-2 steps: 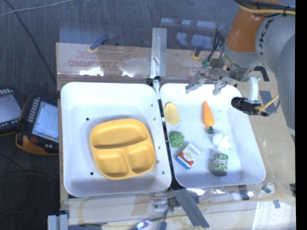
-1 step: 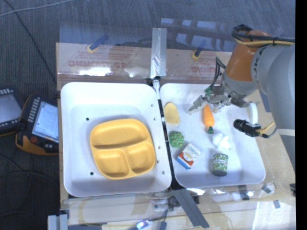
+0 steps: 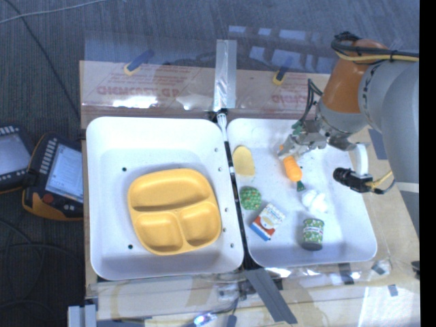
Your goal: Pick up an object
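My gripper [image 3: 294,147] hangs over the upper middle of the right bin [image 3: 354,247], just above the top end of an orange carrot toy [image 3: 293,168]. Nothing shows between its fingers. Lower in the same bin lie a pale yellow oval piece [image 3: 244,160], a green bumpy ball [image 3: 250,197], a small white and red carton [image 3: 268,221], a white rounded object [image 3: 314,200] and a green-labelled can [image 3: 313,232].
The left bin [image 3: 109,148] holds a yellow divided tray [image 3: 175,208]. A divider ridge [image 3: 230,182] separates the two bins. The grey arm with its orange band [image 3: 347,80] comes in from the upper right. A black cable connector [image 3: 351,177] hangs beside the wrist.
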`<state>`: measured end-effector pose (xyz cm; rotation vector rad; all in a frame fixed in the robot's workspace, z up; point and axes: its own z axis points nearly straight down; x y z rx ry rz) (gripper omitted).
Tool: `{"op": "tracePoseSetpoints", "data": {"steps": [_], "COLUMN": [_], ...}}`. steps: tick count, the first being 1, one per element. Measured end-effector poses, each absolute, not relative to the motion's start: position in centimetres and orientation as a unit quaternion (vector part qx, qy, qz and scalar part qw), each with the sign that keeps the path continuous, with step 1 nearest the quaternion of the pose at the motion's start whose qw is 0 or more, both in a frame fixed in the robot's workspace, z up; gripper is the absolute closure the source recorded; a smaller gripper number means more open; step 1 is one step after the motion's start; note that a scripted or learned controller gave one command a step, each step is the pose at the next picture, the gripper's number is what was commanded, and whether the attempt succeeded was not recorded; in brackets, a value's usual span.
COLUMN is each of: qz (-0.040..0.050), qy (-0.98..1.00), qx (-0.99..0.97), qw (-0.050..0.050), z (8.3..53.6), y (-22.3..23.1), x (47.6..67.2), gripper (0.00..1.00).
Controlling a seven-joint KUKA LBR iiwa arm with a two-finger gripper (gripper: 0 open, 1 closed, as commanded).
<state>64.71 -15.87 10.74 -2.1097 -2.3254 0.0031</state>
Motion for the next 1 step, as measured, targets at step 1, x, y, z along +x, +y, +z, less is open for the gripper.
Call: {"op": "tracePoseSetpoints", "data": {"steps": [1], "qz": [-0.0001], "qy": [-0.763], "qx": [-0.647], "qw": [0.000], "z": [21.04], "y": [-12.91], "x": [58.59], "gripper": [1.00]}}
